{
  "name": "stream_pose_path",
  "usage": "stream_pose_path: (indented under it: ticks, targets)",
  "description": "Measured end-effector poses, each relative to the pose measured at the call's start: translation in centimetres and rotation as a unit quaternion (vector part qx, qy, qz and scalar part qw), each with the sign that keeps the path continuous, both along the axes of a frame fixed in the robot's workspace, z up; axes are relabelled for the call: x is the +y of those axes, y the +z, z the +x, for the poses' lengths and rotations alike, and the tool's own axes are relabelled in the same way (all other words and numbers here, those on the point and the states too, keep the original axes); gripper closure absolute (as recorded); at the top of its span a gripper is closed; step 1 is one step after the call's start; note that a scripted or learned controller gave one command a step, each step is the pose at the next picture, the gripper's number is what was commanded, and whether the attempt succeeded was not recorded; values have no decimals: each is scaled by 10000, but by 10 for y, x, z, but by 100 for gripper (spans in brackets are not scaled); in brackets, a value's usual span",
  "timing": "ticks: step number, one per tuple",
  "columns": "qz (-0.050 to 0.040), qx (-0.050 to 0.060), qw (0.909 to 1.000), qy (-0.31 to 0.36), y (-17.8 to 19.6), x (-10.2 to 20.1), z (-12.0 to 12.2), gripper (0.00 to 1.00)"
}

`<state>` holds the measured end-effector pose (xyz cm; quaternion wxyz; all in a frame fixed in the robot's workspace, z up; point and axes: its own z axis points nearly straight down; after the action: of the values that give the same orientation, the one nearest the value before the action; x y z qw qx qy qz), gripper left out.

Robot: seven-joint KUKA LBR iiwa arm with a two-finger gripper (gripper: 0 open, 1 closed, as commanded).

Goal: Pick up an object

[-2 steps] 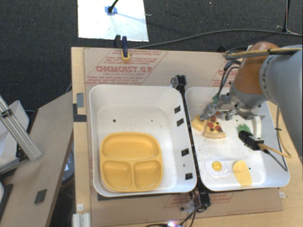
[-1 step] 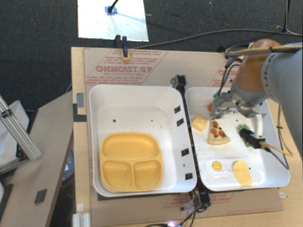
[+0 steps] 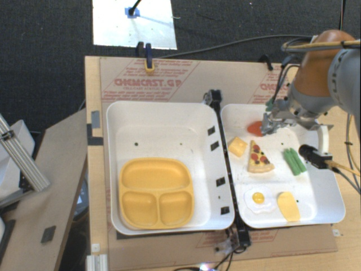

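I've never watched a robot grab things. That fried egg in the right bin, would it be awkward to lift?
Probably awkward. The fried egg lies flat on the bin floor, so two fingers would find little edge to pinch. It looks like glossy toy plastic, likely stiff, light and somewhat slippery. Being flat, it should slide rather than roll if nudged.

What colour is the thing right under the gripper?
Red-orange, partly hidden by the gripper; seen in the camera view.
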<state>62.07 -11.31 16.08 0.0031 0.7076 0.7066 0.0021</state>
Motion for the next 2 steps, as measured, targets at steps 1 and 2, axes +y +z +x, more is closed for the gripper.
stream_pose_path:
  ticks: [1, 2]
  targets:
    - [2, 6, 10000, 16, 48, 1, -6, 100]
    - [5, 18, 10000, 25, 66, 1, -5, 100]
